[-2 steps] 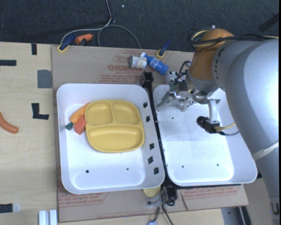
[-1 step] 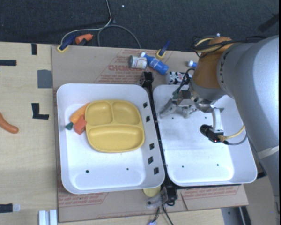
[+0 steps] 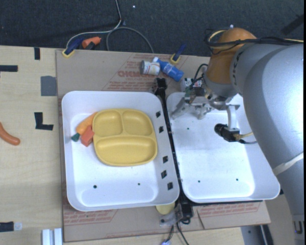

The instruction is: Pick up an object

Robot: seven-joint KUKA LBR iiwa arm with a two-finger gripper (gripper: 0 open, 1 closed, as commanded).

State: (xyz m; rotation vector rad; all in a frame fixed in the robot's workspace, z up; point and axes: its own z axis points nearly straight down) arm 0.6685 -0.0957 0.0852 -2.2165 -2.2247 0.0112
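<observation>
Hovering low with the gripper (image 3: 192,106) in the far corner of the right bin (image 3: 219,170), just beside the wall shared with the left bin (image 3: 117,188). Not being able to tell from this slant whether it is apart or together, and seeing nothing clamped in it. Hanging over bare white floor there, so risking a closure on air if descending straight down from here.

Moving outward: carrying a black cable fitting (image 3: 227,131) under the grey arm (image 3: 275,86), which could be catching on the bin rim during a sideways reach.

Finding the pickable things across the divider, in the left bin: a yellow divided plate (image 3: 125,137), with an orange piece (image 3: 85,123) and a red piece (image 3: 87,138) touching its left edge. Needing to cross the divider wall, so risking a knock against it if travelling too low. Risking also a slip on the plate, being wide, flat and smooth, and a push instead of a grasp on the small pieces, lying tight against the plate.

Leaving aside the white and blue bottle (image 3: 160,68) on the cardboard behind the bins and the toy sausage (image 3: 6,132) on the wooden table, both lying outside the bins.
</observation>
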